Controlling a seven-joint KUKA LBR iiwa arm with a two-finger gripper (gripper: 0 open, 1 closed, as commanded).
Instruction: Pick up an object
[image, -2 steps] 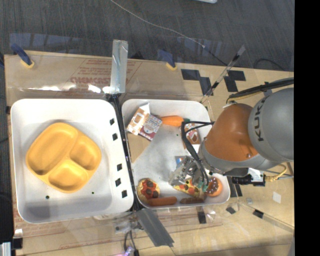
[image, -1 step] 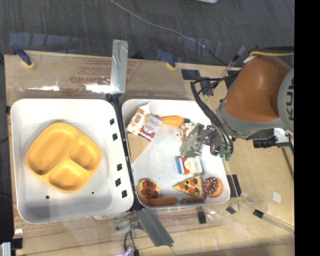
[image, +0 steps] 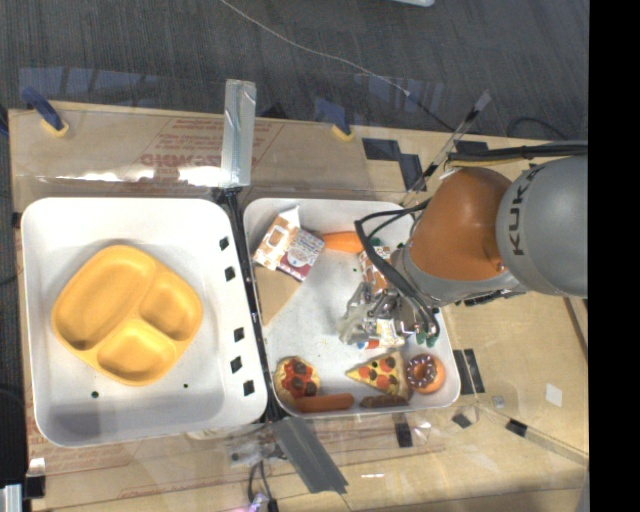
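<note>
A yellow tray (image: 127, 313) with three dips is seen in the left bin (image: 40, 400), at about 9 o'clock in the picture. To its right, past the wall between the bins, the right bin (image: 330, 300) is filled with toy food. A small snack packet (image: 287, 247) lies at 11 o'clock in that bin, with an orange carrot (image: 342, 241) just beside it at 12 o'clock. Along the 6 o'clock edge a round pizza (image: 297, 377) is seen, with a red sausage (image: 318, 403) just below it, then a pizza slice (image: 378, 373) and a pink donut (image: 423, 373) near 5 o'clock. No one toy is named by the task, so any of these could be picked. The gripper (image: 375, 318) is placed low in the bin, just above the pizza slice, among shiny bits and wires. How far it is open cannot be told, and nothing can be seen held in it. A miss could happen here, because the toys are flat and packed close together, so two could be pushed or nothing caught at all. The pizza slice could be slid against the donut. The arm (image: 545, 225) is reached in from 3 o'clock, and its orange band (image: 455, 225) is bent down over the bin's right side.
</note>
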